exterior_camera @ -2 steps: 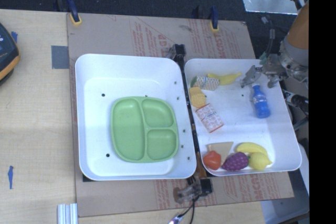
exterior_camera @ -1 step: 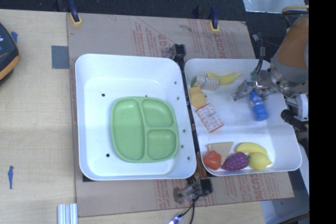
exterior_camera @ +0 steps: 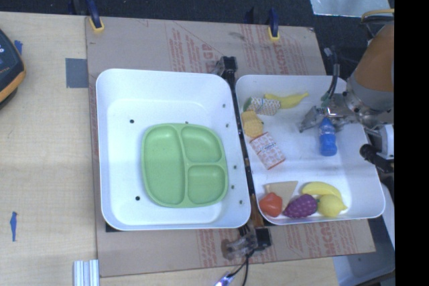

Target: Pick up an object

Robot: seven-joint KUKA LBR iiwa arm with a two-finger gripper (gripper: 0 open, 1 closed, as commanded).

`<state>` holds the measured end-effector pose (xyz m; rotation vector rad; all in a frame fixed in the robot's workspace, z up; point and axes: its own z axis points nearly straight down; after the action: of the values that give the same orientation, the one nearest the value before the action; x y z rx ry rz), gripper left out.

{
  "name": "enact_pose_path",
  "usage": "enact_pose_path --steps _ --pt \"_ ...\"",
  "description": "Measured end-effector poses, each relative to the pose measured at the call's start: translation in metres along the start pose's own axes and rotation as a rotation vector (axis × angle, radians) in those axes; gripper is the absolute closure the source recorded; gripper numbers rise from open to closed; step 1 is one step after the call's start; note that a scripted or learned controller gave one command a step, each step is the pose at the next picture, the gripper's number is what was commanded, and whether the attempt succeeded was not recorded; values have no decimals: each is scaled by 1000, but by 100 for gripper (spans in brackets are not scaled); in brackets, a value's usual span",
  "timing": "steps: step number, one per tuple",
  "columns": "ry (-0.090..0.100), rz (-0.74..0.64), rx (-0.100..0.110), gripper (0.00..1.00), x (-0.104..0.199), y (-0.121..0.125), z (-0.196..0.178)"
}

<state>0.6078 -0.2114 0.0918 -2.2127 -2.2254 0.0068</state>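
While hovering over right bin point(exterior_camera: 375, 174):
gripper point(exterior_camera: 323, 116): above blue bottle point(exterior_camera: 328, 140); opening impossible to tell
bottle: probably light, stiff, slippery; best taken across the middle

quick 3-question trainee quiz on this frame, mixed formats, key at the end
1. True or false: the green divided plate lies in the left bin.
2. Which item sits nearest the gripper? A) blue bottle B) tomato C) purple grapes
3. Fill in: the yellow banana lies in the ___ bin.

Key: 1 true; 2 A; 3 right.
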Motion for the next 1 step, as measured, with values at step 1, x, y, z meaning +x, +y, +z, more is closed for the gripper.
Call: enact_pose_path --steps 1 --pt "0 0 -1 0 0 -15 0"
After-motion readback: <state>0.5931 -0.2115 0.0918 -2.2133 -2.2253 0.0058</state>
